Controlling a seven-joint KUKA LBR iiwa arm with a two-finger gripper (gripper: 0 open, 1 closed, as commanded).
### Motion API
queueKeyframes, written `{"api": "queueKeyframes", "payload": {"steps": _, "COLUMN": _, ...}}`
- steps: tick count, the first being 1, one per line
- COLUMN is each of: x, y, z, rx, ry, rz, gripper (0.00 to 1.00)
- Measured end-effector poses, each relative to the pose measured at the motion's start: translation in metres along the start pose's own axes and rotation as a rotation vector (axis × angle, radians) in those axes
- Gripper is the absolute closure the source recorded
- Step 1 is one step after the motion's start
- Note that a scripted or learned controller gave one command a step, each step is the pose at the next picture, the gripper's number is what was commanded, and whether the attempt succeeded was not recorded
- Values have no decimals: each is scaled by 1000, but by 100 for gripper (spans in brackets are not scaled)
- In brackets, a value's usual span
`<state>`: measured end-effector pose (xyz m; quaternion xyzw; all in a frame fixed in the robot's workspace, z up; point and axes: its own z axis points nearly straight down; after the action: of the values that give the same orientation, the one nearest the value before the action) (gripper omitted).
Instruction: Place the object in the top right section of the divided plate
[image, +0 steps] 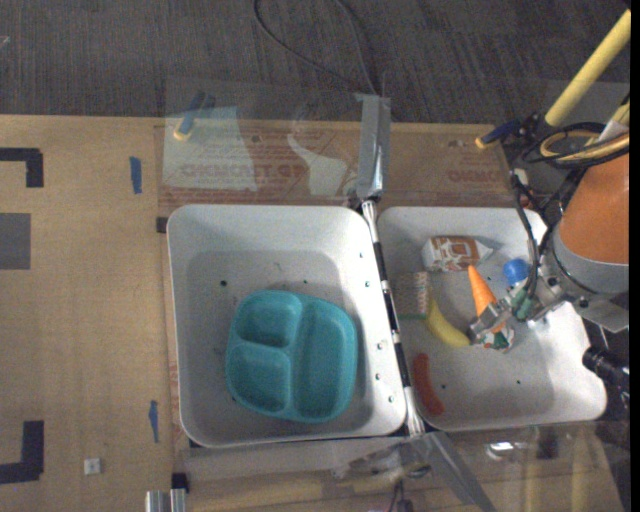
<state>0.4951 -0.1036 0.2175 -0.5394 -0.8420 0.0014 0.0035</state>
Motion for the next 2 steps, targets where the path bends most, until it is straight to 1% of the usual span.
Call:
{"api": "queueKeyframes", "payload": {"steps": 1, "x": 53, "y": 55, "z": 27, "rx": 1, "ry": -1, "rz": -70, "gripper": 100}}
{"api": "queueKeyframes", "payload": {"steps": 2, "x": 92, "y": 106, "z": 36, "rx": -3, "ry": -5, "rz": -295, "gripper": 100}}
